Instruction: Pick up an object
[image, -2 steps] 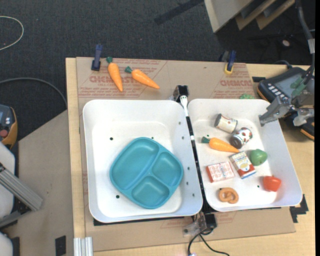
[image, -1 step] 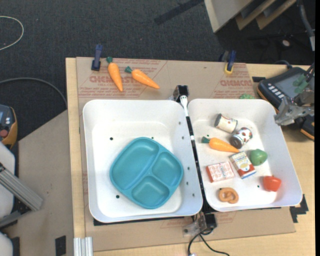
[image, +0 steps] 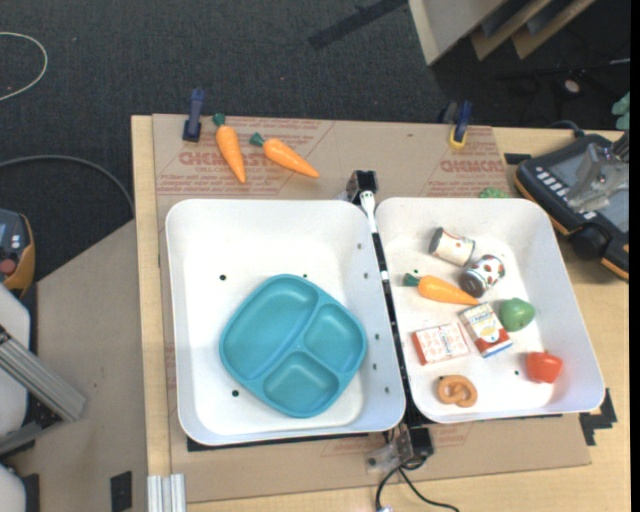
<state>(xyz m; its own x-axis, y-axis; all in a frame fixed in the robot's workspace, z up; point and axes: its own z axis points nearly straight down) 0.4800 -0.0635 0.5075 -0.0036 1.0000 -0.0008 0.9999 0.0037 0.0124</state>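
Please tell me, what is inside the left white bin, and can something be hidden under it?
Inside the left bin lies one blue divided plate, flat, with three compartments holding nothing. The plate covers the bin floor beneath it, so anything under the plate cannot be seen.

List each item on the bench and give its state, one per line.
Teal divided plate: upright, flat in left bin.
Carrot in the right bin: lying on its side.
Can: tipped on its side.
Two small cartons: lying flat, touching.
Pretzel: flat.
Red piece: near the right bin's right wall.
Two carrots on the cardboard: lying behind the bins.
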